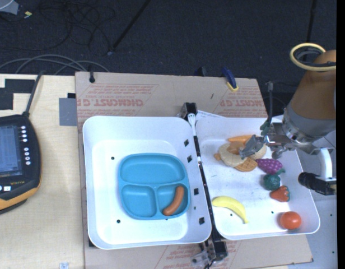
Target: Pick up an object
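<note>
While gripper [253, 146] sits over the food pile [239, 154] near right bin's [307, 224] far edge, finger state unreadable; near floor open. One banana [231, 207], one tomato [290, 220].

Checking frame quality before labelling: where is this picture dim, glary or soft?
Camera view: floor behind the bench dark; both white bins bright, without blown-out glare; blue tray and banana crisp; pincer slightly soft against the cluttered food pile.

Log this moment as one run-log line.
arm: over right bin | gripper: at bread pile, grasp unclear | sausage: on blue tray, left bin
</note>
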You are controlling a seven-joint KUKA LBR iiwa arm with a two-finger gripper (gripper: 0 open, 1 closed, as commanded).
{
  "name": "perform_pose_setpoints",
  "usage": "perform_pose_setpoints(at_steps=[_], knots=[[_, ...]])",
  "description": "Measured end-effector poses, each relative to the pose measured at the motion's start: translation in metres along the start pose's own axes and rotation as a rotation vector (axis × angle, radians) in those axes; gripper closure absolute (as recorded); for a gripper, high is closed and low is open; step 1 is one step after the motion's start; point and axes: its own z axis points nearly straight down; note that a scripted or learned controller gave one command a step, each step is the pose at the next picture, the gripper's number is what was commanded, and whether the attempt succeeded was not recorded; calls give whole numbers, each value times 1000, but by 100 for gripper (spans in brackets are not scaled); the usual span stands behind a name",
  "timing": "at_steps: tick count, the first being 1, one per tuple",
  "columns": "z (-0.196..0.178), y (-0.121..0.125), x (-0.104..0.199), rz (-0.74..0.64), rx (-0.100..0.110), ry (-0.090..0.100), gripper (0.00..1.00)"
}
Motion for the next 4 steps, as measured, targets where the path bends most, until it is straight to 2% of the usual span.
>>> perform_pose_setpoints(at_steps=[1, 2, 3, 4], knots=[[104, 19, -44, -7, -15, 5, 0], [66, -13, -79, 1, -1, -1, 0], [59, -13, -80, 5, 1, 1, 100], [4, 56, -78, -3, -9, -3, 100]])
